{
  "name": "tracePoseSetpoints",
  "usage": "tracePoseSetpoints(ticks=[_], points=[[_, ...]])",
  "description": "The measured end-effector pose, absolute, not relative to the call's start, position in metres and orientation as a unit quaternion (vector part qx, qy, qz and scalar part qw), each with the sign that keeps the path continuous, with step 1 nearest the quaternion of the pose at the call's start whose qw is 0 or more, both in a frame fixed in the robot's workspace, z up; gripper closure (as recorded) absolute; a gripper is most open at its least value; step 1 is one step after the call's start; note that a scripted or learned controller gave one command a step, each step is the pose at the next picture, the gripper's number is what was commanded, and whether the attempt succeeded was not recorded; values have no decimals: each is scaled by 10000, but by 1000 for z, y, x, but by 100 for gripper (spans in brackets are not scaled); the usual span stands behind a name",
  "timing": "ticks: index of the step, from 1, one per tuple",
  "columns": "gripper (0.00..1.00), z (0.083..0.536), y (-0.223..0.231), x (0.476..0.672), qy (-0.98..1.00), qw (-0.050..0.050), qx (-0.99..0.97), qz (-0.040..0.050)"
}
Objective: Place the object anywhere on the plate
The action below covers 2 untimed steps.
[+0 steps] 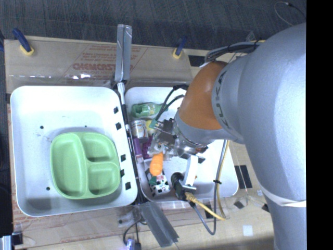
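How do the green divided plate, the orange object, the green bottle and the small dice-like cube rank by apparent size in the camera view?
1. Green divided plate, by far the largest.
2. Green bottle, though the arm partly hides it.
3. Orange object, close to the bottle, so that order is unsure.
4. Dice-like cube.

This looks like a robotics lab or a test cell, not a home or a kitchen. A big grey industrial arm (270, 113) with an orange band fills the right side of the frame, with loose cables (208, 207) hanging near the lower centre. Two shallow white bins (31, 103) sit on a bench covered with brown cardboard (93, 56), which blue clamps (23, 41) hold down at the upper left and upper centre. The floor at the top of the frame is dark grey carpet (156, 9), as in an office or a laboratory.
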<state>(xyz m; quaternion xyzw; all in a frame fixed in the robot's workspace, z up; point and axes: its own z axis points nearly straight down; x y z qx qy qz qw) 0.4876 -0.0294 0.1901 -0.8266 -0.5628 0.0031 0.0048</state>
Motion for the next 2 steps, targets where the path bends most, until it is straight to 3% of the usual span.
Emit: tracePoseSetpoints(ticks=[1, 2], points=[[100, 202, 35, 500, -5793, 21, -8151, 22], [0, 202, 34, 500, -5791, 21, -8152, 24]])
